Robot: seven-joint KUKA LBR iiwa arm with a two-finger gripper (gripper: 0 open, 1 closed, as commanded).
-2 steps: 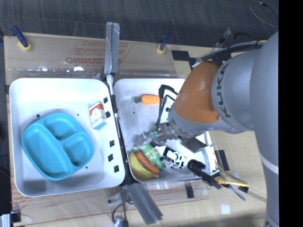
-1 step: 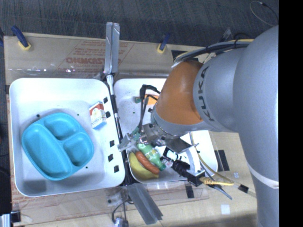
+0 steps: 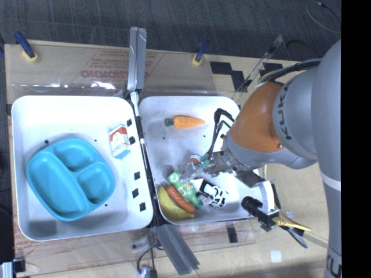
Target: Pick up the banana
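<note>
Banana [image 3: 169,206] in right bin [image 3: 155,132] corner; gripper [image 3: 196,168] above it, closure unclear.

KUKA lettering, white on grey, runs down the arm's wrist housing [image 3: 282,116] beside the orange band (only partly in view, read sideways). Red print on the cardboard sheet [image 3: 107,65] along the bench's far edge, behind the left bin: too faint to read. Small carton's [image 3: 119,141] label illegible.

robotics lab | KUKA arm [image 3: 290,120] | clamped bench [image 3: 75,62] | white bins [image 3: 35,112]
</note>
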